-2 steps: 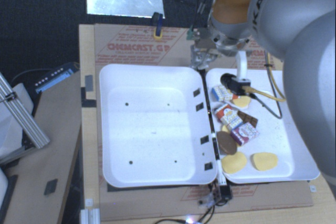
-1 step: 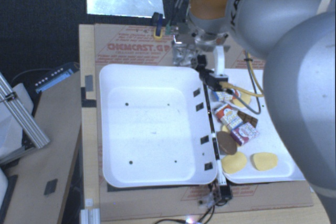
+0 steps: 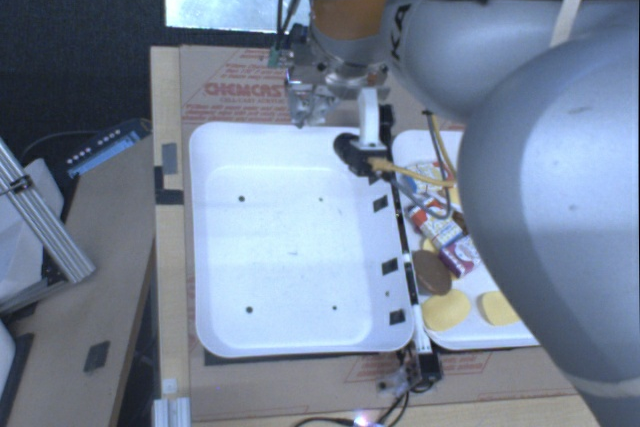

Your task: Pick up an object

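Gripper (image 3: 305, 107) hangs at the far rim of the left bin (image 3: 215, 215), can't tell if it's wide or closed. Right bin (image 3: 470, 337) has two yellow discs (image 3: 445, 312) (image 3: 497, 308), one brown disc (image 3: 432, 272), one red-white packet (image 3: 455, 250).

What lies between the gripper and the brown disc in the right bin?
In the camera view, the gripper and the brown disc are separated by the left bin's white floor and the bins' joined rims with black clips.

I count two white bins (image 3: 290, 245) (image 3: 478, 341), two yellow round things (image 3: 445, 312) (image 3: 497, 308), one brown round thing (image 3: 432, 272) and one red and white pack (image 3: 452, 243).
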You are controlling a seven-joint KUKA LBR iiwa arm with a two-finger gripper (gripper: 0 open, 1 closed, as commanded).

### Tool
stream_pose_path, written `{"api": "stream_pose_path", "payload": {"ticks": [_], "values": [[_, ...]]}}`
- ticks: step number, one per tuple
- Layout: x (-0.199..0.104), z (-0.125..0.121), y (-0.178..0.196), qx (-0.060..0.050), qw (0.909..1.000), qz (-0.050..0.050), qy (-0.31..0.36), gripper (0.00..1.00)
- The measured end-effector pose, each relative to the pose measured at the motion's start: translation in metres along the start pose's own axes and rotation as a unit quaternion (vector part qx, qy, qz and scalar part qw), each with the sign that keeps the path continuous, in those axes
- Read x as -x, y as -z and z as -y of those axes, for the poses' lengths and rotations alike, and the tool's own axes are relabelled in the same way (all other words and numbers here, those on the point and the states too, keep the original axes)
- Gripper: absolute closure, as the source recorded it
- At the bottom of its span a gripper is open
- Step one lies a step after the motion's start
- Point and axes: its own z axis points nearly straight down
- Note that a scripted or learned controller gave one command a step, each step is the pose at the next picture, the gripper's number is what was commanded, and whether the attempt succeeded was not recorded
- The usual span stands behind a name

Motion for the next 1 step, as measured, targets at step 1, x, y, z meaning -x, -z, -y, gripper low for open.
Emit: {"api": "stream_pose_path", "payload": {"ticks": [1], "values": [[-0.0459,0.0026,-0.0461,-0.001,1.0,0.001,-0.001,1.0]]}}
